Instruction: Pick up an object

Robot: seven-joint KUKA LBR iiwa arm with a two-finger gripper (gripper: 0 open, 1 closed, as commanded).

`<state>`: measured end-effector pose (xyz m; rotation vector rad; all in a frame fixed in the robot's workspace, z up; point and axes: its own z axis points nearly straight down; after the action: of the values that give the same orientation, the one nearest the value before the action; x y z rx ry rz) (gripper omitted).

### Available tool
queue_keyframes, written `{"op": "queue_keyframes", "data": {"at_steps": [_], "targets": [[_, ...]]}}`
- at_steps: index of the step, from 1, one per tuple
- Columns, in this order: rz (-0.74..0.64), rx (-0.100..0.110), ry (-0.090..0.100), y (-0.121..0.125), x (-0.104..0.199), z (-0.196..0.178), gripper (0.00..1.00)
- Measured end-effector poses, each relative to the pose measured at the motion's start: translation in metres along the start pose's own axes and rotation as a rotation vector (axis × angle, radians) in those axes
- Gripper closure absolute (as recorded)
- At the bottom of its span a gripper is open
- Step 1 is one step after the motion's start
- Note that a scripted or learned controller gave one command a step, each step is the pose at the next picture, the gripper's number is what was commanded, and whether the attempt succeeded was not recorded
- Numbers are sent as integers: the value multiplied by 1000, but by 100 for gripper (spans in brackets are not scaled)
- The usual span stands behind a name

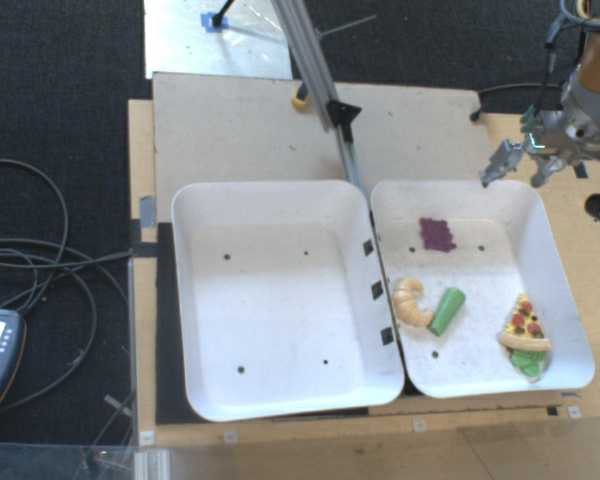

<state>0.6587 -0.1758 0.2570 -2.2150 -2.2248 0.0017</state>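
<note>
The toys, a purple lump (436,234), a croissant (411,302), a green stick (446,310) and a pizza slice (524,325), lie in the right bin (565,298). The gripper (521,164) hangs open and empty at upper right, ready to drop in.

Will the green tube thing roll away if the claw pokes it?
Probably, a bit. The green cylinder looks round and smooth, lying on its side, so it may roll. The croissant touching it might block one direction. It looks like a stiff plastic toy, likely light.
</note>
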Motion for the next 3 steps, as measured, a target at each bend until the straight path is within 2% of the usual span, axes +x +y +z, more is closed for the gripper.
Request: {"op": "queue_keyframes", "data": {"at_steps": [1, 3], "targets": [[-2, -4, -2, 1, 0, -3, 0], [-1, 0, 0, 10, 15, 91, 0]]}}
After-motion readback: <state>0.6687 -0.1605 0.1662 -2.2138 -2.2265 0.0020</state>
